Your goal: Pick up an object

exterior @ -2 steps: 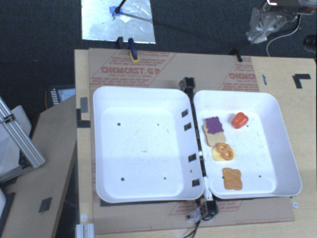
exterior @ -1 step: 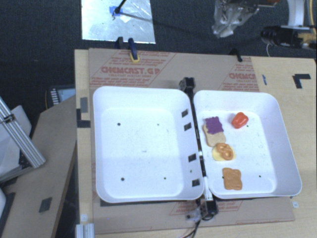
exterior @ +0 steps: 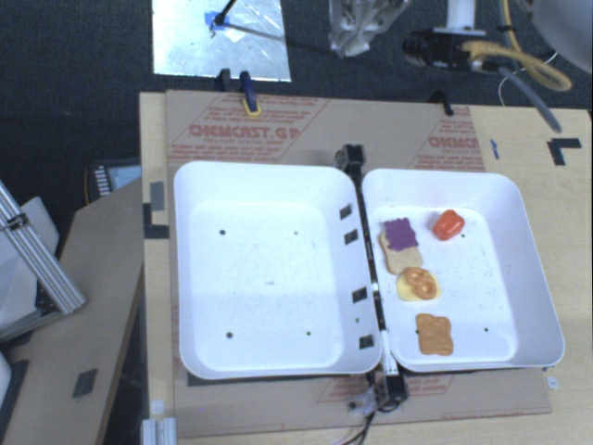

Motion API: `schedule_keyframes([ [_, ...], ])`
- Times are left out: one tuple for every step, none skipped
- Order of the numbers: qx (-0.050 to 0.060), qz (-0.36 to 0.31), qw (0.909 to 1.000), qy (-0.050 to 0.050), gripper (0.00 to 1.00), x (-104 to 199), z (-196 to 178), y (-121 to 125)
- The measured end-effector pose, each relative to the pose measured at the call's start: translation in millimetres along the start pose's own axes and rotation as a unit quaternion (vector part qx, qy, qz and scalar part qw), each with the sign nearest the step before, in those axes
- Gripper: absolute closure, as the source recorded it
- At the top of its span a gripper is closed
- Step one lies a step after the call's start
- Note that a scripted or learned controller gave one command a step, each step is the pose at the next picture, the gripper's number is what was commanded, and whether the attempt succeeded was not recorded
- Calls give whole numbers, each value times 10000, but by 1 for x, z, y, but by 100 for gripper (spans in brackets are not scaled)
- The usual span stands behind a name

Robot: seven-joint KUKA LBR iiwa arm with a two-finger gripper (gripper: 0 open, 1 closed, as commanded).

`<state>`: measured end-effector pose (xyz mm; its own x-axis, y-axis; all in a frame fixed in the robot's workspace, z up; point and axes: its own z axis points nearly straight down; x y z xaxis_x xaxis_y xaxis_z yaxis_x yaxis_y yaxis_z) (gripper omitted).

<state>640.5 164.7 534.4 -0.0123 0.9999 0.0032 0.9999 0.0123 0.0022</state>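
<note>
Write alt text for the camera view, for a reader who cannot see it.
Four toy foods lie in the right white bin: a purple-topped slice, red piece, yellow pretzel and brown waffle. The gripper sits beyond the bins.

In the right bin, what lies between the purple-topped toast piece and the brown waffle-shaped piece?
A yellow-orange pretzel-like piece lies between the purple-topped toast and the brown waffle piece, in the camera view.

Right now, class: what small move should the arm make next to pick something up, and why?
Probably swing the pincer down over the right bin, toward the red piece. The pincer hangs beyond the bench's far edge, and the red piece lies apart from the other items.
</note>
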Motion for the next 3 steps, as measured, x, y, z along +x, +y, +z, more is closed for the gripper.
schedule_keyframes([
  [2,9,10000,-2,100,74,1,27],
  [5,39,10000,-11,100,69,-1,17],
  [6,27,10000,-8,100,69,-1,-8],
])
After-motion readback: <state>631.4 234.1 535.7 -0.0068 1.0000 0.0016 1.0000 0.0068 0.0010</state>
